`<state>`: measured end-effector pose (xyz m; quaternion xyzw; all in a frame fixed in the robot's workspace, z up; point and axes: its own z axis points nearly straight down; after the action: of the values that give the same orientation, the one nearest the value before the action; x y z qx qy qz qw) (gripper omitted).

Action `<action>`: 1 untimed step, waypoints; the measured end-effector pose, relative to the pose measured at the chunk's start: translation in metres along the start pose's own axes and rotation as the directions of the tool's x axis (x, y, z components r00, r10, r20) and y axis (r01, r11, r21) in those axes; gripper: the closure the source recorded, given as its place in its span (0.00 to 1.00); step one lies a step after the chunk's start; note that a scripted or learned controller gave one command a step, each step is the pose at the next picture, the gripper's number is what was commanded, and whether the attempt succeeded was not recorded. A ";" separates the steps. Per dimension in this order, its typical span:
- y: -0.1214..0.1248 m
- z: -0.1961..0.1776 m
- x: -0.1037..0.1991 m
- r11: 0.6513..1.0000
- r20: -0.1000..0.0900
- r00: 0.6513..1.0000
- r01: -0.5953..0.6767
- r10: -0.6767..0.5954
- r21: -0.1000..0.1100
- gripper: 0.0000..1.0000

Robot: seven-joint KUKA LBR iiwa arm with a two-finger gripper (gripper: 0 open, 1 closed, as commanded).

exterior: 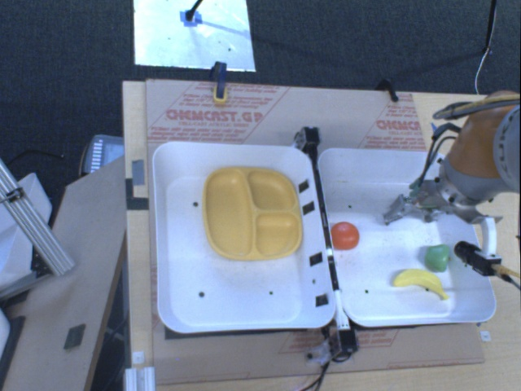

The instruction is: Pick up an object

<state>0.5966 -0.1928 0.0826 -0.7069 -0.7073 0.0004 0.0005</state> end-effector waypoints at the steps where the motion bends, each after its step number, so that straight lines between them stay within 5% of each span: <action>1: 0.002 -0.014 -0.001 1.000 0.002 1.000 -0.001 0.001 -0.006 1.00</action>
<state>0.5983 -0.1935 0.0969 -0.7071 -0.7071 -0.0011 -0.0024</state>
